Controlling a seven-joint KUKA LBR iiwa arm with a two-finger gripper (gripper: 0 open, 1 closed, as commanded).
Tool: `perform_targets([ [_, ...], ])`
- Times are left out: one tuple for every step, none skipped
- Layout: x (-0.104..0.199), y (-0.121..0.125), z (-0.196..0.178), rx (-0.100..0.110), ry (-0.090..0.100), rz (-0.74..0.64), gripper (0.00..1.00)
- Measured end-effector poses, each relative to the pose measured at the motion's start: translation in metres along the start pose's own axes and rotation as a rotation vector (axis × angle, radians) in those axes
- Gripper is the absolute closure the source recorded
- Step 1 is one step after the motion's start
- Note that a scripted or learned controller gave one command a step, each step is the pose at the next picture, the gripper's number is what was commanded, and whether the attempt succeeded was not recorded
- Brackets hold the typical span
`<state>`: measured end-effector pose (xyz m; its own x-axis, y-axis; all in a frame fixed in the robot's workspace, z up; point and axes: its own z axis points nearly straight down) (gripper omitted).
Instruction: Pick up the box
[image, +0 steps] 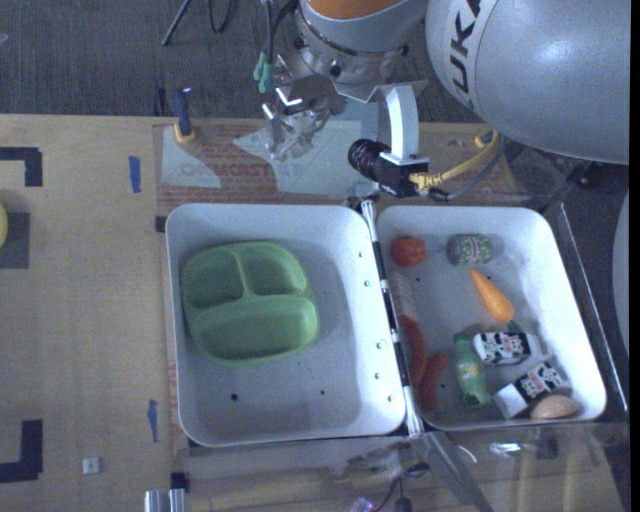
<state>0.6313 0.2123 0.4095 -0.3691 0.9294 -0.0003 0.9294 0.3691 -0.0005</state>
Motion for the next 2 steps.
perform_targets([
  [-0.011, 0.024, 0.018, -0.006, -0.002, -0.373, 1.0],
  [0.002, 0.014, 0.028, -0.004, -0.001, -0.883, 1.0],
])
